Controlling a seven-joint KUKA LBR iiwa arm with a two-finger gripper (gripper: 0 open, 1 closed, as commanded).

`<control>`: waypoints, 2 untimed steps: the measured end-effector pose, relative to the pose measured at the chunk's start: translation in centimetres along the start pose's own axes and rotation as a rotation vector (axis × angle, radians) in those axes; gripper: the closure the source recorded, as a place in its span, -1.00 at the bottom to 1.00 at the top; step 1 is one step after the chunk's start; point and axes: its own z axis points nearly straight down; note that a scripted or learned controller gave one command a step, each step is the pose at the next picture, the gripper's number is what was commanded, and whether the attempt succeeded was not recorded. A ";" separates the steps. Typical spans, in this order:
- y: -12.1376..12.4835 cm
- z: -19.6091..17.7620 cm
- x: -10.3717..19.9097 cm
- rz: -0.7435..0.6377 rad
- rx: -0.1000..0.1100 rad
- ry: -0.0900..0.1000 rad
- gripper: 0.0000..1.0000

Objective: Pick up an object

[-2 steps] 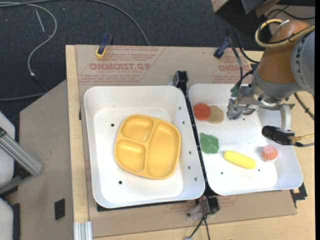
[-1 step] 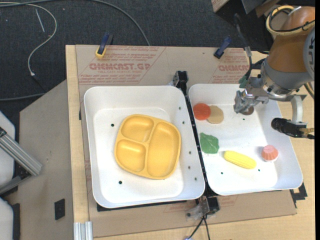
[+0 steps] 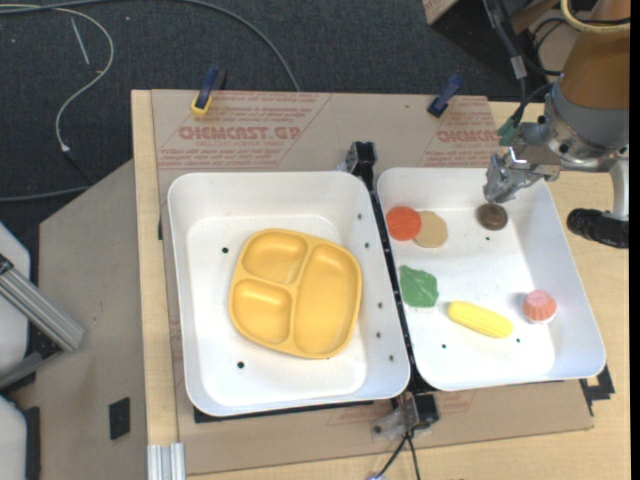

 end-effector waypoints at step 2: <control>1.7 1.3 11.2 -0.005 0.007 0.004 1.00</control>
